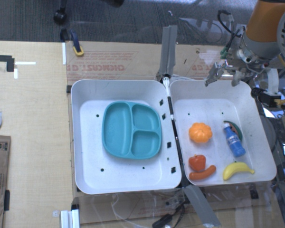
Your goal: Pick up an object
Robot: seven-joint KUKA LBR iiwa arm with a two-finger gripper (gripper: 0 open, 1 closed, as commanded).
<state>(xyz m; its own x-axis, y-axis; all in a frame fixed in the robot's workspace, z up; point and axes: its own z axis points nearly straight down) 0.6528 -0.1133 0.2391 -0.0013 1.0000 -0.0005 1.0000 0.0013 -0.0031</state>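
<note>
the end effector [224, 75] hangs spread, gripping nothing, over the right white bin's [256, 109] far rim. in that bin: one orange pumpkin [200, 132], one blue bottle [234, 140], one yellow banana [237, 170], one red pepper [197, 162], one sausage [202, 174]. one teal divided plate [131, 129] fills the left white bin [83, 137].

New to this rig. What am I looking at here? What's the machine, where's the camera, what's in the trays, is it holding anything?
One camera, fixed above the bench, looks down at a slant. The machine is a grey robot arm with an orange band, reaching in from the right. Its two-finger claw hangs over the far rim of the right-hand shallow white bin, fingers spread, with nothing between them.

The left-hand shallow white bin holds a teal plastic plate with three compartments.

The right bin holds an orange pumpkin-shaped toy, a blue bottle, a yellow toy banana, a red toy pepper and, touching it on the near side, a reddish toy sausage.

The job is to pick up one object; nothing is grasped yet.
</note>
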